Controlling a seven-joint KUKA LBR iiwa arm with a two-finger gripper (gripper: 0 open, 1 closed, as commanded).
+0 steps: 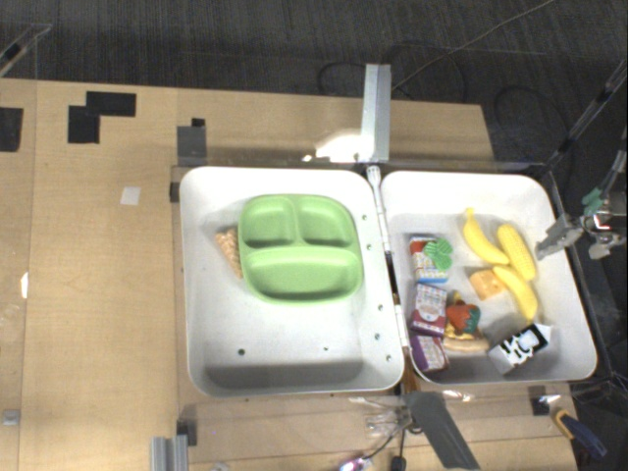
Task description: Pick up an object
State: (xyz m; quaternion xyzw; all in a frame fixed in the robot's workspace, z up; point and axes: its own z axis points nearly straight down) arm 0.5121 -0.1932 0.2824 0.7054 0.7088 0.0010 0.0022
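Inside left bin [211, 292], glossy green divided plate [297, 246]; right, curved bananas [505, 253].

Beyond the claw [564, 235], toward the top of the view, lies dark ribbed carpet [245, 18], crossed by a thin cable [491, 27]. The pale wooden bench [88, 292] stretches well away from the claw, bearing black tape marks [98, 116]. A grey metal post [377, 111] stands on it, bright glare [339, 147] at its foot

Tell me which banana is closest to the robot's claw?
The upper right banana, lying slanted by the right bin's right wall. Its top end nearly reaches the gripper. The left banana and the lower one lie farther off.
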